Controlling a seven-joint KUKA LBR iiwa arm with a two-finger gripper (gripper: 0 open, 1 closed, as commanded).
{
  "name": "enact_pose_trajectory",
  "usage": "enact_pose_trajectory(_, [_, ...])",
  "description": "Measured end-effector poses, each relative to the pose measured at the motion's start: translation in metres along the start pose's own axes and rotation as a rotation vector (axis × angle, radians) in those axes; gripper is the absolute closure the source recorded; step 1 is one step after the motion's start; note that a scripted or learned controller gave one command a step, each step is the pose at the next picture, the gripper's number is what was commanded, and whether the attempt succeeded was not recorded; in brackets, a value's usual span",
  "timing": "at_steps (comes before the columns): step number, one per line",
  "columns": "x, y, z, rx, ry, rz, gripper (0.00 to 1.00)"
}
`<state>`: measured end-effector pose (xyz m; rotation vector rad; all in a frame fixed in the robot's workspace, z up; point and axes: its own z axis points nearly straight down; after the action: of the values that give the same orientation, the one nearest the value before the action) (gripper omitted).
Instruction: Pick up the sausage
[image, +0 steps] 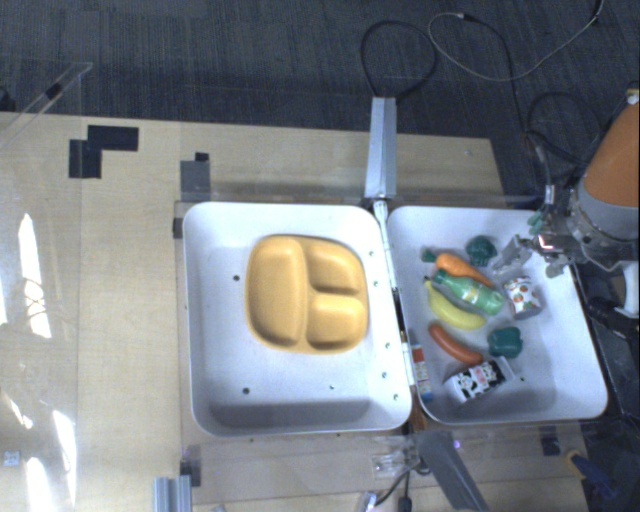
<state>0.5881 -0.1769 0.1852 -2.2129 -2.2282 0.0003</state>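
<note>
Nearest the camera, a black-and-white carton (473, 380) lies in the right bin (580, 385). Just above it sits the sausage (456, 343), a short reddish-orange link with rounded ends, lying at a slant just below a yellow banana (452, 311) and left of a dark green piece (505, 341). At the bin's upper right hangs the hand (533, 250), fingers spread, pinching nothing. A yellow divided tray (305, 292) rests in the left bin (215, 330).
</note>
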Motion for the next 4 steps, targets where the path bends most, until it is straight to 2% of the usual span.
enact_pose_trajectory(1, [0.041,-0.097,0.098,-0.009,0.0,0.128,0.0])
enact_pose_trajectory(2, [0.151,-0.048,0.003,-0.002,0.0,-0.006,0.0])
enact_pose_trajectory(3, [0.222,-0.099,0.004,0.002,-0.001,0.014,0.0])
enact_pose_trajectory(4, [0.151,-0.095,0.004,0.001,-0.001,0.37,0.0])
